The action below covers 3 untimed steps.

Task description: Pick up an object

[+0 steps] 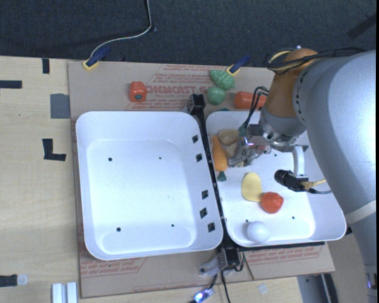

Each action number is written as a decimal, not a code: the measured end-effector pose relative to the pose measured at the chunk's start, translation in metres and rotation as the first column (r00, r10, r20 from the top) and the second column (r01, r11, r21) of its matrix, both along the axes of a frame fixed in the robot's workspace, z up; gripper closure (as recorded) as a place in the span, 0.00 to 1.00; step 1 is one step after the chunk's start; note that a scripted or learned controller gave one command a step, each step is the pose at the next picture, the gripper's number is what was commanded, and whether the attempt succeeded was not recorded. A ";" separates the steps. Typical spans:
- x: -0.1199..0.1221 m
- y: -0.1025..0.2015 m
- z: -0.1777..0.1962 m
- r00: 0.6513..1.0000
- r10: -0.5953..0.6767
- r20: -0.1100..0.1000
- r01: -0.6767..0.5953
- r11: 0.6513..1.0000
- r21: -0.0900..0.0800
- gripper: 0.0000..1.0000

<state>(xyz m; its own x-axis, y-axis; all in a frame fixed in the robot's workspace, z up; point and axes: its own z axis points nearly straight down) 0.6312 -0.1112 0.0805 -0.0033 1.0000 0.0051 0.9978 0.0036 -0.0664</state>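
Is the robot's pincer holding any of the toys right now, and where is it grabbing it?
It cannot be told. The pincer is low in the right bin, beside the orange piece, but the tips are too blurred.

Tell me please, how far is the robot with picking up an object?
Done: the gripper is down inside the right bin, beside the orange object. In hand: I see nothing clearly between the jaws, and the view does not settle their state. Left: grasp and lift; the yellow piece, red piece and white ball lie in the bin.
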 end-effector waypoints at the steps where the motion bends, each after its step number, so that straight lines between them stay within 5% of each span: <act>1: -0.057 -0.023 0.006 0.998 -0.007 0.067 0.007 1.000 -0.006 1.00; 2: -0.025 -0.077 0.063 0.997 -0.004 0.073 0.005 1.000 -0.009 1.00; 3: 0.039 -0.109 0.033 0.998 0.000 0.057 0.000 1.000 0.006 1.00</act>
<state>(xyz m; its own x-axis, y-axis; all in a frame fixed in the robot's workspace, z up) 0.6700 -0.2206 0.1139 -0.0037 0.9999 0.0114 1.0000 0.0038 -0.0090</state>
